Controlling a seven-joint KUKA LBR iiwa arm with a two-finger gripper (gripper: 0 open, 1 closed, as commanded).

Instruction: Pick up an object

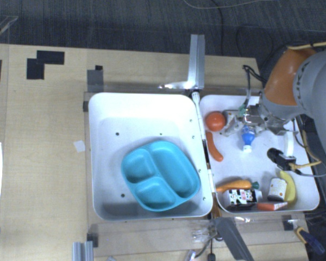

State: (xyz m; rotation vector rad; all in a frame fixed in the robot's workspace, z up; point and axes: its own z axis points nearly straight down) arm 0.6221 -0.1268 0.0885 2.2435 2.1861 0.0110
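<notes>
My gripper [245, 122] hangs over the far part of the right bin [309, 200], with the grey arm and its orange band reaching in from the right. Just under it lies a small blue and white bottle-like object [248, 139]; whether the two touch I cannot tell. A red ball [215, 120] sits right beside the gripper on its left. An orange-red elongated piece [214, 148] lies along the bin's left wall.
At the right bin's near end lie a carrot-like orange piece [234, 185], a small printed box [240, 197], a can [277, 188], a banana [288, 185] and a red item [270, 205]. The left bin [106, 118] holds a blue divided plate [160, 174].
</notes>
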